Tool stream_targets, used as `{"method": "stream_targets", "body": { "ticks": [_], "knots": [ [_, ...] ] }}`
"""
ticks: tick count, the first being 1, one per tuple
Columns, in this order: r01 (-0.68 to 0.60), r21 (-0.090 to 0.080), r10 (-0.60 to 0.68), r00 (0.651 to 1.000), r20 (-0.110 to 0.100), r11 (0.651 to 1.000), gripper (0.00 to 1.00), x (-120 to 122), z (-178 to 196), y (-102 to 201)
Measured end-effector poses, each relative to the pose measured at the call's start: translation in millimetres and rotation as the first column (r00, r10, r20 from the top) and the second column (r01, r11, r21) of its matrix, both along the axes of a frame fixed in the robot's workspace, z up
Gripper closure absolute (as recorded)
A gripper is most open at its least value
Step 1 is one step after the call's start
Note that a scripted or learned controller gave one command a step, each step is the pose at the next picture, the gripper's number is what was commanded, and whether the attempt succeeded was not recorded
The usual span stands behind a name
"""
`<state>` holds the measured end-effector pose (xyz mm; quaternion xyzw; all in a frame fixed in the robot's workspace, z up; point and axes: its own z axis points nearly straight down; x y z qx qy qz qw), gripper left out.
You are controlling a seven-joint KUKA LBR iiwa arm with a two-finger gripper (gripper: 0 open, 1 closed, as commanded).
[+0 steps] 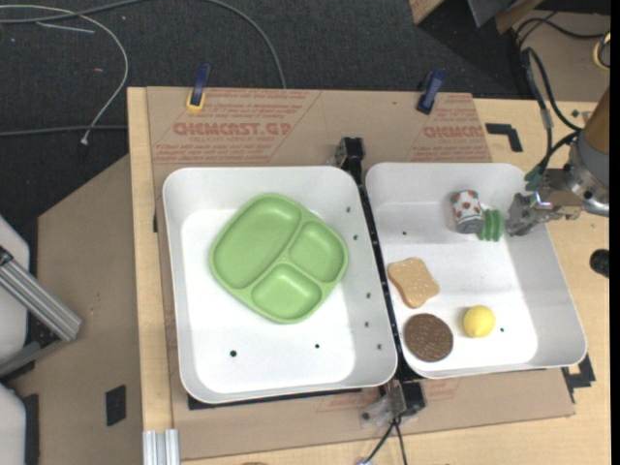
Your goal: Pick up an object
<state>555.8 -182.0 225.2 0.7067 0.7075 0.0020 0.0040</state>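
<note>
Two shallow white bins sit side by side on the bench. The left bin (194, 356) holds a green divided plate (279, 257), which lies flat near the bin's middle, its three compartments facing up.

The right bin (552, 289) carries four small things. A toast-shaped piece (414, 282) lies near the bin's 9 o'clock edge. Just below it, toward 7 o'clock, rests a round brown cookie-like disc (427, 337). A small yellow ball-like object (479, 322), possibly a lemon, sits at about 5 o'clock of the bin's floor, near the disc but apart from it. A small can or cup with a red-spotted pattern (467, 210) lies on its side toward 12 o'clock of that bin.

The arm reaches in from 3 o'clock. Its gripper (504, 223) hangs low over the bin's upper right part, with green fingertips (493, 225) just beside the spotted can, at the can's 4 o'clock. The fingertips appear close to the can's end, perhaps touching it; the can does not sit between them. Whether the fingers stand apart or together cannot be told from this slanted view, since they overlap one another. Nothing shows clamped in the gripper.
</note>
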Motion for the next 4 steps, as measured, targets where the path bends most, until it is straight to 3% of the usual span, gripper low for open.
{"method": "stream_targets", "body": {
  "ticks": [1,2,4],
  "knots": [
    [0.000,0.001,0.000,1.000,-0.002,1.000,1.00,1,44,0],
    [-0.004,0.006,0.004,1.000,-0.011,1.000,1.00,3,33,48],
    [-0.004,0.006,0.005,1.000,-0.013,1.000,1.00,-28,21,158]
  ]
}}
